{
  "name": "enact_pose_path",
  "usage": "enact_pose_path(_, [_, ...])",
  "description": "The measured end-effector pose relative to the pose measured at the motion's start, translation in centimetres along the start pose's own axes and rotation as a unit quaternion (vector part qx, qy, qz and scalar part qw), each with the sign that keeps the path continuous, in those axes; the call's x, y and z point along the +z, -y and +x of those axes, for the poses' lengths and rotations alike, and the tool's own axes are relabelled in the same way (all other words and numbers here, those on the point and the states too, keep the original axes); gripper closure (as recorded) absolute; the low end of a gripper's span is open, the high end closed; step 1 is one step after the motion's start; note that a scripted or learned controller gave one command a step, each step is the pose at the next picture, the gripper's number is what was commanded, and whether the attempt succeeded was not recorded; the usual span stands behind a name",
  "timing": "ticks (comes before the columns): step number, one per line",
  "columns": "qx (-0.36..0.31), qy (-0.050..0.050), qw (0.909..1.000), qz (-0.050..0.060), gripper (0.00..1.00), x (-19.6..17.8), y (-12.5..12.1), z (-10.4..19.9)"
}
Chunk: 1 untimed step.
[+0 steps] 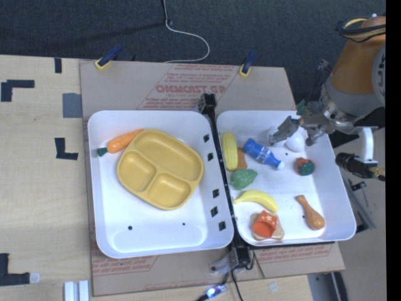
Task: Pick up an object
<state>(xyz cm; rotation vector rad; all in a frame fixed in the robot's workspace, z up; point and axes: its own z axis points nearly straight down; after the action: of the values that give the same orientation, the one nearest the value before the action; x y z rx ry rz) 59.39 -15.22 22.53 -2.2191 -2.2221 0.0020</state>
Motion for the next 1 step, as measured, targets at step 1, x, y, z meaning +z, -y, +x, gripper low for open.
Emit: enact_pose_path(1, [0.000, 0.000, 1.0000, 0.003, 0.00, 6.49, 0.12, 0.22])
